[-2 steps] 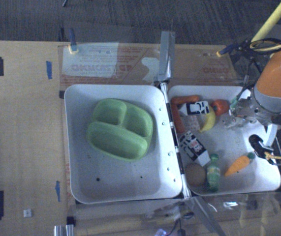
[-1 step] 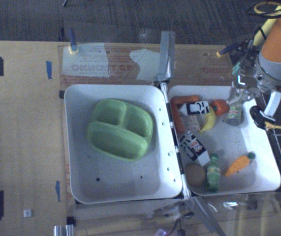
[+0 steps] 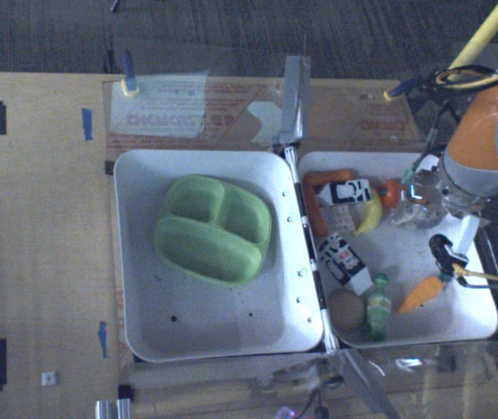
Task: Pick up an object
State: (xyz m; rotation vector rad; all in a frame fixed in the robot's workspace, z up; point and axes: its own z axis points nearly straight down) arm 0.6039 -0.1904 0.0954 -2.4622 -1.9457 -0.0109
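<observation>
Two white bins side by side on the worktop [image 3: 39, 234]. Left bin [image 3: 144, 321] carries a green divided tray [image 3: 214, 228], tilted a bit, sitting toward the bin's far half. Right bin [image 3: 480, 321] carries the clutter: orange-red piece [image 3: 318, 190] at the far-left corner, small carton [image 3: 351, 191] just beside it, yellow banana [image 3: 371, 214] touching the carton's right side, small red thing [image 3: 392, 193] next to that. Black-and-white cow-print carton [image 3: 345, 261] along the left wall, brown round item [image 3: 346, 308] at the near-left corner, green bottle [image 3: 378, 305] just beside it, upright or tilted unclear. Toy carrot [image 3: 422, 294] near the bin's near-right area, lying flat. Arm [image 3: 484, 142] comes over the right bin's far-right edge; jaws [image 3: 423, 203] low near the far side of the bin, close to the red thing and banana. Cannot tell the state of the jaws; too blurred.
</observation>
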